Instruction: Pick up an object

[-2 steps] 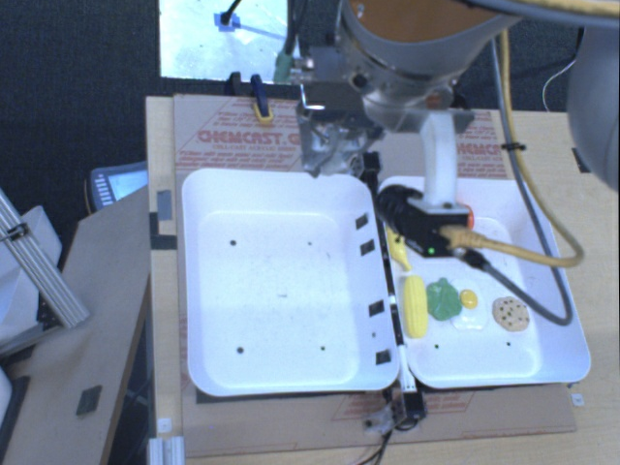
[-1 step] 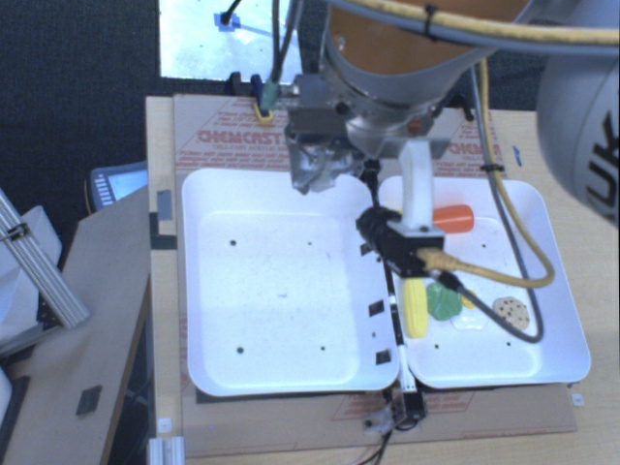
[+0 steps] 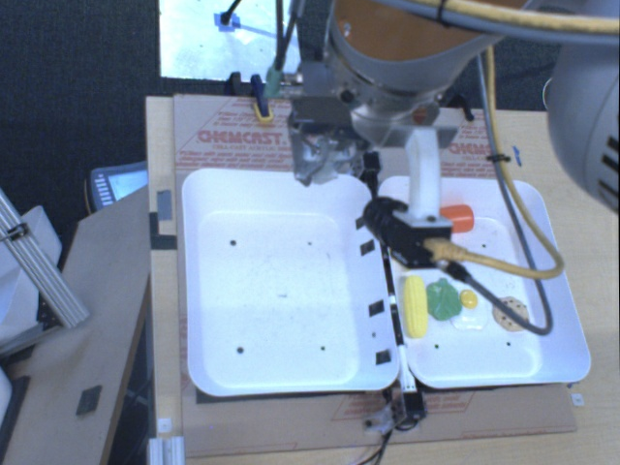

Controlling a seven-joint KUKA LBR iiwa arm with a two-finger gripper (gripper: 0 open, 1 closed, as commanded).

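My gripper (image 3: 323,159) hangs over the back rim of the left bin (image 3: 281,289), near the divider between the bins, with nothing visibly in it. The objects lie in the right bin (image 3: 562,349). An orange piece (image 3: 458,218) rests at the back, partly behind a white post (image 3: 422,177) and a black fitting (image 3: 402,232) on the arm. Toward the front lie a yellow corn-shaped object (image 3: 415,305), a green object (image 3: 445,300) touching it, a small yellow piece (image 3: 469,299), a pale see-through piece (image 3: 467,321) and a brown round disc (image 3: 510,311).
A yellow cable (image 3: 504,265) loops from the black fitting across the right bin. Both bins sit on a cardboard sheet (image 3: 232,136) with a yellow clamp (image 3: 262,114) at its back edge. A small screen (image 3: 116,186) and a metal rail (image 3: 41,271) stand off the bench's left side.
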